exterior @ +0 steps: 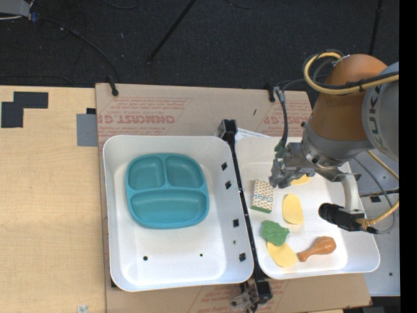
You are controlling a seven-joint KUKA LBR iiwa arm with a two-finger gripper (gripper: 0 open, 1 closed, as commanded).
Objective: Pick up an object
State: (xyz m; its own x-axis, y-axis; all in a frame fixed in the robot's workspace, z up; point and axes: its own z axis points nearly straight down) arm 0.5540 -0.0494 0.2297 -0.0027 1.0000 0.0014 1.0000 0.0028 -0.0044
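we see a teal divided plate (167,191) resting alone in the left bin (120,253), out of play. in the right bin (365,263) lie the candidates: patterned block (262,195), green piece (275,232), yellow slices (292,208), drumstick (318,247). the gripper (284,173) hangs just beside the block, likely targeting it; we cannot tell its state.

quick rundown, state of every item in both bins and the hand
teal divided plate: flat in the left bin, nothing on it
patterned block: lying in the right bin, near the divider
yellow oval piece: lying flat
green toy: lying loose
yellow slice: flat, beside the green toy
toy drumstick: on its side
hand: low over the right bin, holding nothing visible
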